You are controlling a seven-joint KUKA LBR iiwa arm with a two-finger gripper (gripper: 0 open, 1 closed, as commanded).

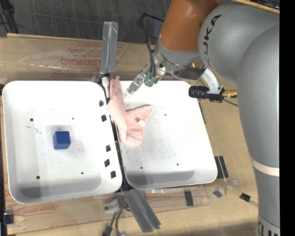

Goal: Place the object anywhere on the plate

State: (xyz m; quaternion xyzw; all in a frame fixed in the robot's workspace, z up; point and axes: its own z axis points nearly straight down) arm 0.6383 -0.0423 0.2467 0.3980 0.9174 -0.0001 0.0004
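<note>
A small blue cube (62, 139) sits on the floor of the left shallow white bin (19, 95), a little left of that bin's centre, standing apart from every wall. The right shallow white bin (187, 151) holds a crumpled pale pink cloth (128, 119), which lies against the bin's left wall and drapes up over the divide between the two bins near their far corners.

The grey arm with its orange band (187, 18) reaches in from the right and ends above the far edge of the right bin. Its tool (137, 85) hangs just over the upper end of the pink cloth, near the cloth's top fold; whether it touches the fabric cannot be told. The tool is small and partly blurred, so whether it is spread or closed cannot be told, and nothing is seen held in it.

The blue cube lies well apart from the tool, in the other bin, down and to the left of it. Both bins rest on a brown cardboard-covered worktop (226, 132).
</note>
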